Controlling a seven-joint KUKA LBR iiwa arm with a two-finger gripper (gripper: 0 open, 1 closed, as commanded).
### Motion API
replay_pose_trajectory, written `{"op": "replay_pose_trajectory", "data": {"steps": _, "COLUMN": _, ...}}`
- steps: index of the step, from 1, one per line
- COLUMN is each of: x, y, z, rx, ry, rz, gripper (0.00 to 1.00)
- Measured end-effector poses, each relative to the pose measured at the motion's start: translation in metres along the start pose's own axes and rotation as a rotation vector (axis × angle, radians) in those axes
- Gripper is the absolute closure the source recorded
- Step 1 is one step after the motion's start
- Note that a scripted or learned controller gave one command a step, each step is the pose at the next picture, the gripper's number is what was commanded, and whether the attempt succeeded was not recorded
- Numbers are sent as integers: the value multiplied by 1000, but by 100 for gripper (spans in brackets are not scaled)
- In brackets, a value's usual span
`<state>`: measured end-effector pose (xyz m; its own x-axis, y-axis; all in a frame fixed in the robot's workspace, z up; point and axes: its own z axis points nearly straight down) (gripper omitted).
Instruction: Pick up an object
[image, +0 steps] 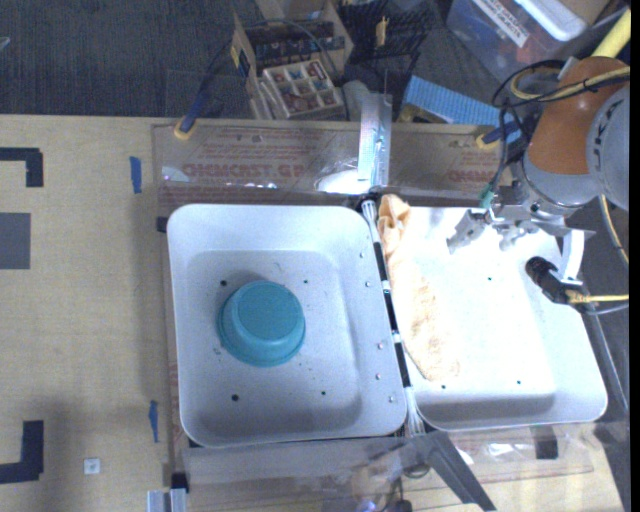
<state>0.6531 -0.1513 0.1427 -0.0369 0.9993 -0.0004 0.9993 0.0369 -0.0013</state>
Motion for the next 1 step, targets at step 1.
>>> {"op": "replay_pose_trajectory", "data": {"steps": 1, "x": -1, "y": -26, "z": 43, "rx": -1, "ry": 1, "rz": -247, "gripper": 0}}
